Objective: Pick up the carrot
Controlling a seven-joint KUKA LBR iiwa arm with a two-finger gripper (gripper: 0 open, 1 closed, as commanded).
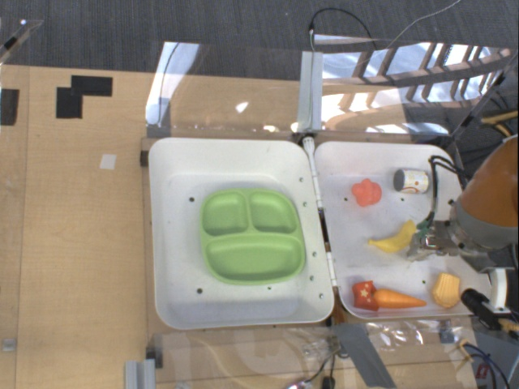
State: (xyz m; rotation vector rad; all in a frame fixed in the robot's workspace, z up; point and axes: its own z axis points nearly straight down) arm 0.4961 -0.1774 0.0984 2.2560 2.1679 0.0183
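Observation:
The carrot (397, 300) is orange and lies flat near the front edge of the right bin (345, 217), its tip pointing right. A red piece (365, 295) touches its thick left end. My gripper (425, 241) hangs low over the right bin, behind and a little right of the carrot, close to the right end of a yellow banana (392, 241). The carrot is apart from the gripper. The arm's orange band (493, 191) sits at the right edge.
The right bin also holds a pinkish-red fruit (366, 192), a small white can (411, 181) on its side, and a yellow corn piece (445, 289) right of the carrot's tip. A green divided plate (252, 236) lies in the left bin (174, 217).

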